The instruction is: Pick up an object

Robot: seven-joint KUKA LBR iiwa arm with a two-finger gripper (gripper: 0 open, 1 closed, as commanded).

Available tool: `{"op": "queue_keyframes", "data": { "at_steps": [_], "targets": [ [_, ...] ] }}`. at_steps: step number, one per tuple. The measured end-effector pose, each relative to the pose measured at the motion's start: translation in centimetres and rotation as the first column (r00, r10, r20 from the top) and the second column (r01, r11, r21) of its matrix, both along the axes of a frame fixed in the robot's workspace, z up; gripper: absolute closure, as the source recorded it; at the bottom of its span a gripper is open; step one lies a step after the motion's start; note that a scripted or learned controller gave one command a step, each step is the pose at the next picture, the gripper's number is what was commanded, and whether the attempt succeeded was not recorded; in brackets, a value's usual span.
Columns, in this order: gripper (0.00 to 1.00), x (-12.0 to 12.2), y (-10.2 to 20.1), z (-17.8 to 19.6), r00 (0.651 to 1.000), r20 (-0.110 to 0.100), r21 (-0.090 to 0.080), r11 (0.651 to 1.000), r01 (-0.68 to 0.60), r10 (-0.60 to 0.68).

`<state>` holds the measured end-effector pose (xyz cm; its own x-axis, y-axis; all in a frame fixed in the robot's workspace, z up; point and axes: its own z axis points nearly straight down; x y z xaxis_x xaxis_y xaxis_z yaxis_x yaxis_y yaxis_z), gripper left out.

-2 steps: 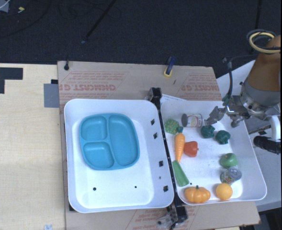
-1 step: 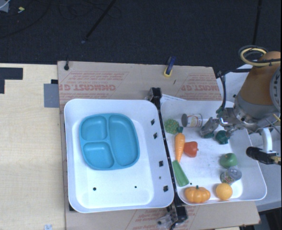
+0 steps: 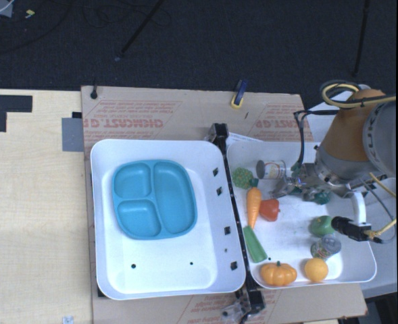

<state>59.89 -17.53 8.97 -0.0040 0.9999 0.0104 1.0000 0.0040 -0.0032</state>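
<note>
The right bin [image 3: 367, 265] holds all the toy food, while the left bin [image 3: 158, 279] carries a blue divided plate [image 3: 153, 199]. The arm [image 3: 353, 137] reaches in from the right, and its gripper [image 3: 305, 184] sits low over the upper part of the right bin; I cannot tell how it is set, because it is too small and dark here.

The nearest candidate is the red piece [image 3: 269, 209] (it looks like a small tomato or pepper), lying just beside the carrot [image 3: 253, 206]. I judge these things to be light, stiff plastic with a smooth, rather slippery skin, so a round one may squirt out. The carrot or the green pod [image 3: 255, 244] is better taken across the narrow middle.

The pumpkin [image 3: 278, 273] and the orange ball [image 3: 315, 269] lie near the front wall, where there is little room to close around them. The broccoli [image 3: 242, 177] is near the divider between the bins. The bare floor in the bin's middle gives the most free room for descending.
</note>
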Motion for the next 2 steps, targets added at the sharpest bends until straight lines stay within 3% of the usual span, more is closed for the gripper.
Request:
{"op": "queue_keyframes", "data": {
  "at_steps": [1,2],
  "targets": [
    [1.00,-0.1,-0.3,1.1,1.000,-0.001,-0.006,1.000,0.002,-0.002],
    [1.00,-1.0,-0.1,6.3,1.000,0.005,-0.011,1.000,0.005,-0.005]
  ]
}}
